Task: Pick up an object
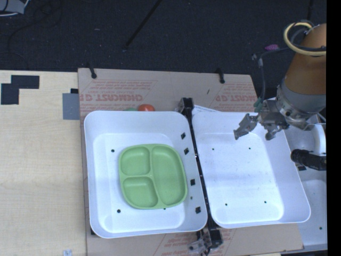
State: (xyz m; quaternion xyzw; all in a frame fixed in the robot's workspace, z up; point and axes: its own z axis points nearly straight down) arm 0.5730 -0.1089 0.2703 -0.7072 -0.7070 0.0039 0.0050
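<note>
Object: the green plate [152, 176] — a three-compartment tray, lying flat in the left bin [101, 137], roughly centred on its floor and turned a little off square. Nothing sits on it.

Other candidates: a small red-orange object [146, 108] and a speck of green beside it lie just beyond the far rim of the left bin, on the cardboard sheet [160, 89]. They are too small to name.

Right bin: the right bin [250, 196] lies just beside the left one, with a black clamp strip [193, 164] between them.

Gripper: the gripper [254, 126] hangs over the far right part of the right bin, well apart from the plate. Its fingers [244, 128] look spread and hold nothing — released, as far as this slant shows.

Step in hand: the approach, I judge. No grasp is begun and nothing is lifted.

Next move calls for: carrying the gripper left across the clamp strip to the plate, then coming down on one raised rim. A flat, wide plate gives little else to pinch, so a rim pinch may slip.
</note>
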